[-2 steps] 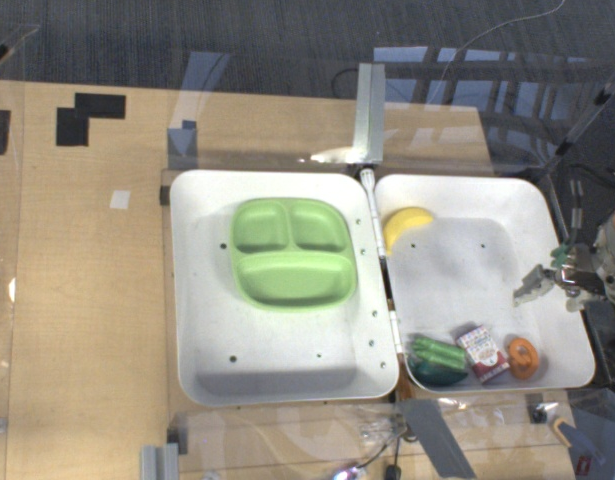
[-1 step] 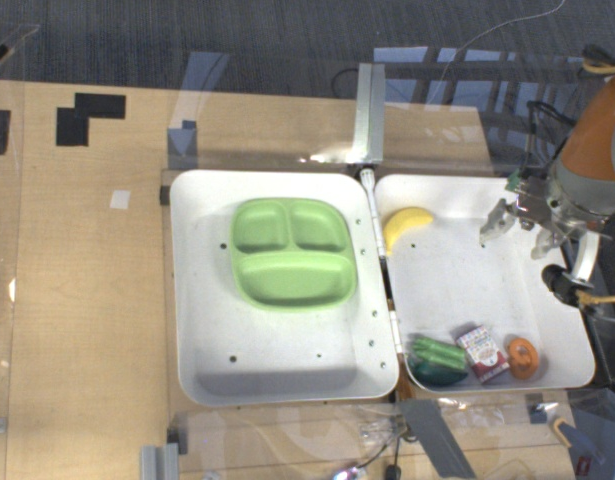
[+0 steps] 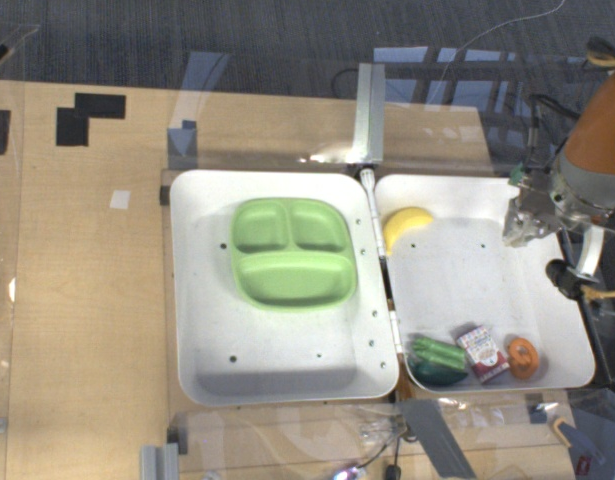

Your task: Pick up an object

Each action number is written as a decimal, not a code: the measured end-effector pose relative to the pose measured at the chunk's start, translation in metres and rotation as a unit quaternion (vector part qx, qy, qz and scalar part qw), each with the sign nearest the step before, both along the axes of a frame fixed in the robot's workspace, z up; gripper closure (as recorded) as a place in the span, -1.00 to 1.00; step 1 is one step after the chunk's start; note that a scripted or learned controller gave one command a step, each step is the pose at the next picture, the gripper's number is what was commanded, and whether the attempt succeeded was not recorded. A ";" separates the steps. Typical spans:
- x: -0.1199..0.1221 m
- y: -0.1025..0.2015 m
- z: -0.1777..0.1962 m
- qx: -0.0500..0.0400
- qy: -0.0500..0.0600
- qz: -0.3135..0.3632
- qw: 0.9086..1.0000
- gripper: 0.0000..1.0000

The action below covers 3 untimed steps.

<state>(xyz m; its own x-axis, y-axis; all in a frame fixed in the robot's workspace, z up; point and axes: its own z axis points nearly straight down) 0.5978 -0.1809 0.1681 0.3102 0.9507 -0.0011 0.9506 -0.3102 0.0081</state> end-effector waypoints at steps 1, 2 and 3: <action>0.000 0.000 0.000 0.000 0.000 0.000 1.000 -1.00; -0.016 -0.008 0.105 0.001 0.001 -0.010 1.000 -1.00; -0.016 -0.008 0.104 0.001 0.001 -0.009 1.000 -1.00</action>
